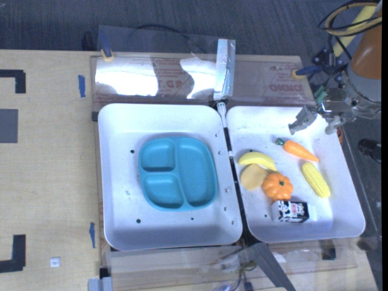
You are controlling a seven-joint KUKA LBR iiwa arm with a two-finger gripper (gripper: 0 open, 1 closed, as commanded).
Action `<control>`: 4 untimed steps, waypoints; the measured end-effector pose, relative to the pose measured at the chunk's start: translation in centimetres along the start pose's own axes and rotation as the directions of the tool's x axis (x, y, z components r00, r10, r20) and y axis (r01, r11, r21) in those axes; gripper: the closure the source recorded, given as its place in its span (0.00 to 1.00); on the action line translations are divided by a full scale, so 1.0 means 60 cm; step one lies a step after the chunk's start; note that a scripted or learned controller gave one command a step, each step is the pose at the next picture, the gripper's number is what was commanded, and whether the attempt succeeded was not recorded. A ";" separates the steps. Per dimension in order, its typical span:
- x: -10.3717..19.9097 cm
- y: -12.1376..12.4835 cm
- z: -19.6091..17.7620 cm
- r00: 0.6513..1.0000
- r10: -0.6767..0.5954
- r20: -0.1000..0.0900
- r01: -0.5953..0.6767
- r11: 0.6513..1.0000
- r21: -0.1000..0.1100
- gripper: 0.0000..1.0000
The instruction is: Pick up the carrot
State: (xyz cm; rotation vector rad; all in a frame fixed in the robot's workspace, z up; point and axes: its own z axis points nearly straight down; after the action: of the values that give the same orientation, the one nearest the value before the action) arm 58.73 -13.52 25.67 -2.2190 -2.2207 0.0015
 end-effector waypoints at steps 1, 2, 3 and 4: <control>-0.066 0.077 -0.099 0.982 -0.188 0.007 0.188 0.982 -0.009 0.00; -0.030 -0.043 0.071 0.752 -0.659 -0.001 0.659 0.752 0.000 0.00; -0.058 0.039 0.199 0.800 -0.600 0.000 0.600 0.800 0.000 0.00; -0.147 0.087 0.283 0.658 -0.753 0.010 0.753 0.658 -0.005 0.00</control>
State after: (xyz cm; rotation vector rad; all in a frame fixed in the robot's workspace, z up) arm 63.93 -22.32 8.69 -1.1049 -2.9495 -0.0016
